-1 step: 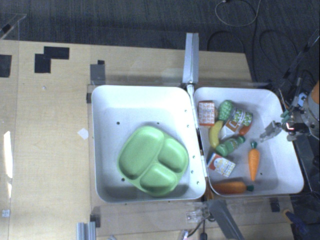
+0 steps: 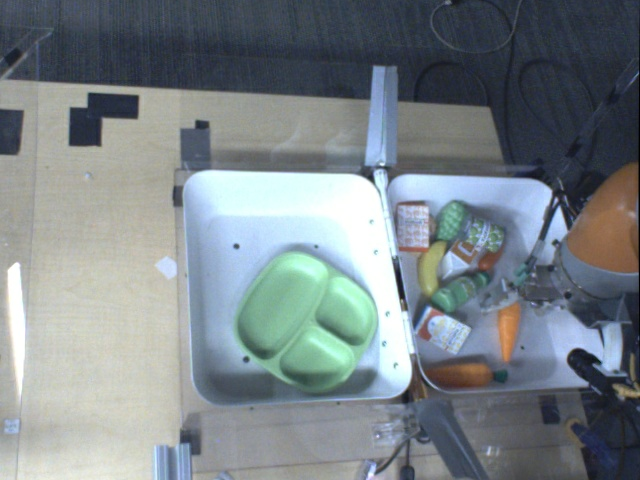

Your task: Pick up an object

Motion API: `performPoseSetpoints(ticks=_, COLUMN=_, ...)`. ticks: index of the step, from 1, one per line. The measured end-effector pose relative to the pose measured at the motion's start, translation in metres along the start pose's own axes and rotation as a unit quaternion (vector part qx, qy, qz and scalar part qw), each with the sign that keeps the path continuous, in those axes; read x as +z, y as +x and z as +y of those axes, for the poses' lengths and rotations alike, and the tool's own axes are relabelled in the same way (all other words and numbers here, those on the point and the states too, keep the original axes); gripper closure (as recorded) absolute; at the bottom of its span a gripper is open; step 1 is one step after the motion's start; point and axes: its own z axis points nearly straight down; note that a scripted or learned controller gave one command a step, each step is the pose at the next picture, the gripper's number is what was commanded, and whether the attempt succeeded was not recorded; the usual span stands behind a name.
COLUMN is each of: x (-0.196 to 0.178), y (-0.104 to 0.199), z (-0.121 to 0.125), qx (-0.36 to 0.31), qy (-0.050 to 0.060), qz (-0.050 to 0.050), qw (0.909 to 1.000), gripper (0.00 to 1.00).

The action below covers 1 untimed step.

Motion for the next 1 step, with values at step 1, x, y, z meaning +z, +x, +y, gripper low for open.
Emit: performPoseSetpoints(ticks=1, x=-0.012, y=0.0019, z=0.0029, qx=-0.001, qy=-0.003, qz=0.001, qw=1.0, gripper=1.0)
